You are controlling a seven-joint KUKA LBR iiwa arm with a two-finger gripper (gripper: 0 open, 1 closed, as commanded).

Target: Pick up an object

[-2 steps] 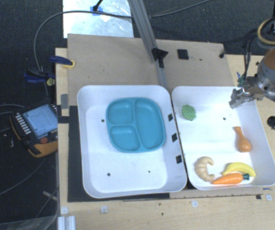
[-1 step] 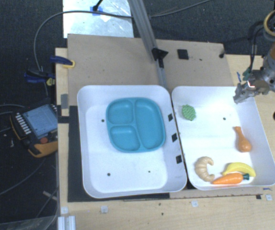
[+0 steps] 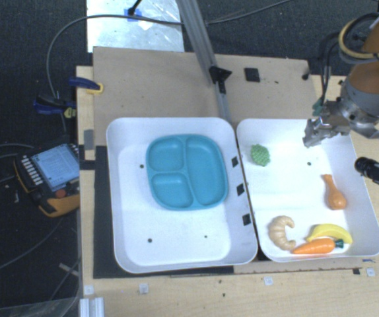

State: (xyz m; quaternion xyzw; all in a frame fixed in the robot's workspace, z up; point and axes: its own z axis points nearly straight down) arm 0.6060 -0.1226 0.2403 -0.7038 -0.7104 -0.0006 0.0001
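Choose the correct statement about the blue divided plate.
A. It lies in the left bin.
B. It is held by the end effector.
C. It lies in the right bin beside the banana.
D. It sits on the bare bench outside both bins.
A: the blue divided plate lies flat in the left bin, while the toy foods sit in the right bin.

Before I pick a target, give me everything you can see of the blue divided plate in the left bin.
The blue divided plate is a rounded-square tray, light blue, plastic by its look, with a matte finish. Raised ridges split it into three compartments: one at upper left, one at lower left, and a long one down the right side. It lies flat and upright on the floor of the left bin, towards the bin's far half, slightly turned. Nothing lies in it and nothing touches it but the bin floor. The end effector is over the right bin.
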